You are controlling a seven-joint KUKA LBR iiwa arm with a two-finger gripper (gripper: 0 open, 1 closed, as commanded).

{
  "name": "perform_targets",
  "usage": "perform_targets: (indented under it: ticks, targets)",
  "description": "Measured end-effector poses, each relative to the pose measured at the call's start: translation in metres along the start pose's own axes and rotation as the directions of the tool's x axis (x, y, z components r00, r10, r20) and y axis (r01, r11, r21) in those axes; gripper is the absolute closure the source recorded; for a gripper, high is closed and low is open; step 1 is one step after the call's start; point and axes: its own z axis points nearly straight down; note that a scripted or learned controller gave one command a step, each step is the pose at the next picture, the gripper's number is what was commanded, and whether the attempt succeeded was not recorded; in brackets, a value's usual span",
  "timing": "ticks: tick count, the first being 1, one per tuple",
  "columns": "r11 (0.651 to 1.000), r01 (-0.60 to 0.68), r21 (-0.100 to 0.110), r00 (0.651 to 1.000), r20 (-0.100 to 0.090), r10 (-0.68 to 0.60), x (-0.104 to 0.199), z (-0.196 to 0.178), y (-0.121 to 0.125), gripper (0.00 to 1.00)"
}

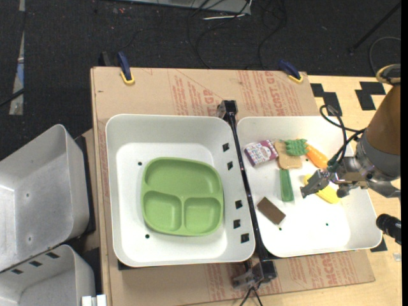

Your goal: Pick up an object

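One small yellow piece (328, 195) looks light and stiff under the tool (317, 185); whether the tool grips it, I cannot tell.

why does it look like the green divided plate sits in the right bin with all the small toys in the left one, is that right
Not quite. The camera view shows the green divided plate in the left bin. The small toys, such as the brown block and green stick, lie in the right bin, where the gripper is.
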Motion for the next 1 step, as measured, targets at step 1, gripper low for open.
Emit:
perform_targets:
  ticks: [1]
  targets:
    - [1.0, 0.002, -0.007, 1.0, 0.001, -0.002, 0.0001, -0.0028, 0.0016, 0.0]
